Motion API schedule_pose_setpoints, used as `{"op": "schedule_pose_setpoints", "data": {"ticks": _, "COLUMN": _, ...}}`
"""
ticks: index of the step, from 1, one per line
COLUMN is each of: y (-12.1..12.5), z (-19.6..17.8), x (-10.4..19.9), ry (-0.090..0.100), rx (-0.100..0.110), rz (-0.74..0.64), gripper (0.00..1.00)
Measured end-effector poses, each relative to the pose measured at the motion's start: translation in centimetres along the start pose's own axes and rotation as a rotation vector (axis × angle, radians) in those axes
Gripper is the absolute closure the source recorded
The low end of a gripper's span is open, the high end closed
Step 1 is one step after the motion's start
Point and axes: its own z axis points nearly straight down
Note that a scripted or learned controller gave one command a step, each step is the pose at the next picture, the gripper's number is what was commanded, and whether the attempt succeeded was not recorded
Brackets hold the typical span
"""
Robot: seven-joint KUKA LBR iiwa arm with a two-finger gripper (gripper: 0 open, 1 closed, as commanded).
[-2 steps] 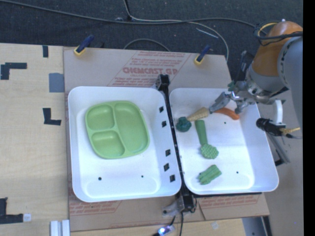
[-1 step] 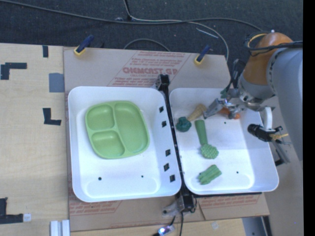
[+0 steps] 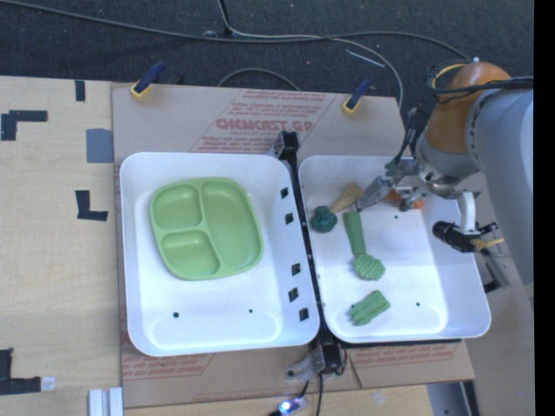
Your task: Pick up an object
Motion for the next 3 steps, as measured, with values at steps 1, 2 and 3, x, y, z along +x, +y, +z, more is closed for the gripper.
{"op": "schedule_pose_setpoints", "data": {"ticks": 1, "y": 0.1, "z": -1.2, "x": 0.0, "ry": -0.003, "rx": -0.004, "rz": -0.001, "gripper": 1.0}}
{"op": "schedule_pose_setpoints", "data": {"ticks": 2, "y": -0.5, "z": -5.5, "x": -0.1, "ry": 0.002, "rx": -0.002, "rz": 0.003, "gripper": 1.0}}
{"op": "schedule_pose_setpoints", "data": {"ticks": 3, "y": -1.2, "z": -10.1, "x": 0.1, "ry": 0.002, "rx": -0.003, "rz": 0.002, "gripper": 1.0}}
